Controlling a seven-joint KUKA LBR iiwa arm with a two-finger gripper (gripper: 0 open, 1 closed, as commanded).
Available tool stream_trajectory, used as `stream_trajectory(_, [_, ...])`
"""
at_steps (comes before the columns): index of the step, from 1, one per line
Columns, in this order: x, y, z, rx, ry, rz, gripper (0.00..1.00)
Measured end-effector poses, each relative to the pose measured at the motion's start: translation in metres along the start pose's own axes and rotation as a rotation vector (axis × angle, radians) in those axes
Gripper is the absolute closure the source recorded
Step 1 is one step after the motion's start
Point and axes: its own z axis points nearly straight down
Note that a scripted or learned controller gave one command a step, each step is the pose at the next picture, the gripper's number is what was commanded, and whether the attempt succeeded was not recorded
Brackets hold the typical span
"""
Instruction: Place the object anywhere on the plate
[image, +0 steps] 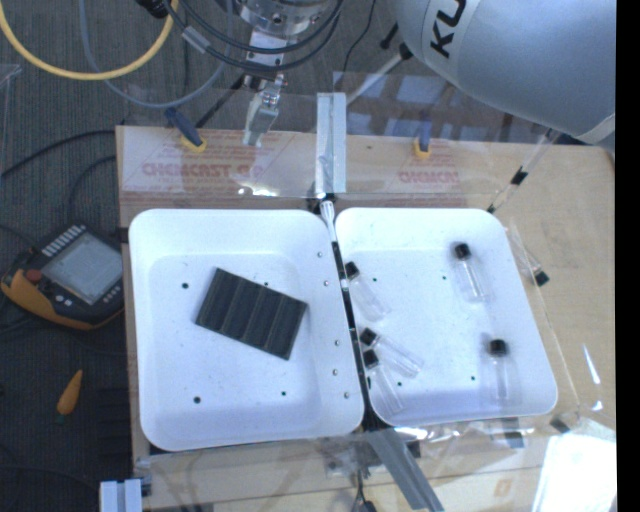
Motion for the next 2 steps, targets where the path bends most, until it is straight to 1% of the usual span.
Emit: stream_trajectory(2, [0.0029, -0.0012, -0.0115, 0.012, -0.016, 0.01, 1.0])
